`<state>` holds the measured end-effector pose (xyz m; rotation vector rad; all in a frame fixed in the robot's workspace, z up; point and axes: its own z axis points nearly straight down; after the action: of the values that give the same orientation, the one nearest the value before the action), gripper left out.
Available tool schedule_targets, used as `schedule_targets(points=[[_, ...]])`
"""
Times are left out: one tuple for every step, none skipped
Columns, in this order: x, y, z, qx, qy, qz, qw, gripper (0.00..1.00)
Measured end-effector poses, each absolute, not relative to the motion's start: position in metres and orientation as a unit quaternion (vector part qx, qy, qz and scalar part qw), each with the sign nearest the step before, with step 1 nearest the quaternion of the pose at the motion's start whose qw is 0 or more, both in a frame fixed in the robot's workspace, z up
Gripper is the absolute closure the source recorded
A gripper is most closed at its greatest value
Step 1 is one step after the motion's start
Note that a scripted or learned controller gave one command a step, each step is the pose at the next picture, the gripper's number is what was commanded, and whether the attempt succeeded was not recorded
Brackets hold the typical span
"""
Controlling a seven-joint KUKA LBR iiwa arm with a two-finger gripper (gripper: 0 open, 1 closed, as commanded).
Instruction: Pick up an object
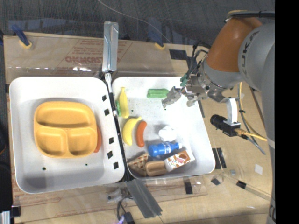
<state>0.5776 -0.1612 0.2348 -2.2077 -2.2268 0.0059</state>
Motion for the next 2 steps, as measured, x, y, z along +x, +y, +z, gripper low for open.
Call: schedule_targets(points=[[0.579,-0.16,0.243,-0.702,-0.712,0.0028,0.005,1.0],[0.537,-0.211,0.218,-0.75,-0.662,0.0024,0.003,1.0]])
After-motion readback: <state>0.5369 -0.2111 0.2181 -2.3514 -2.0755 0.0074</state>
